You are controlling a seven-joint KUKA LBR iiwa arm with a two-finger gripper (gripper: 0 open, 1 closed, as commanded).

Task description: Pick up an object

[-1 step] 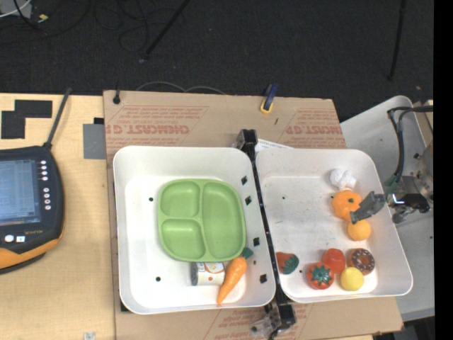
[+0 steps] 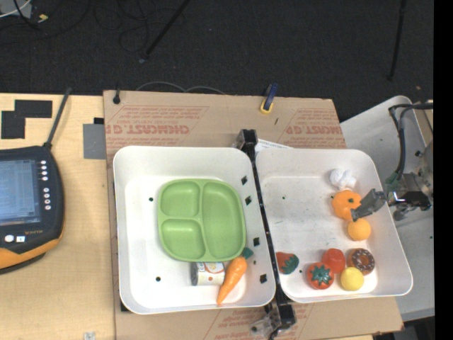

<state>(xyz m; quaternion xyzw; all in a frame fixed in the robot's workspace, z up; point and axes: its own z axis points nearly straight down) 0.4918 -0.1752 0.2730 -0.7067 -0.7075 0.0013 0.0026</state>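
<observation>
In the right bin: end effector (image 2: 369, 202) sits low among toy fruit, just beside an orange (image 2: 345, 204)
Grip: fingers apart, nothing between them
Progress: no object lifted yet; closing and raising appear to remain
Likely target: the orange, round, so no long axis or heading
Neighbours: smaller orange ball (image 2: 359, 229) just below, white lump (image 2: 340, 178) above
Left bin: green divided plate (image 2: 202, 219), carrot (image 2: 232, 278)

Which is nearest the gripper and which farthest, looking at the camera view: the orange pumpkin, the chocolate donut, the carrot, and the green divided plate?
From the gripper, at the right bin's right edge:
1. Orange pumpkin, right beside it in the right bin.
2. Chocolate donut, lower in the same bin.
3. Carrot, at the left bin's lower right.
4. Green divided plate, mid left bin, though its near rim roughly matches the carrot.
</observation>
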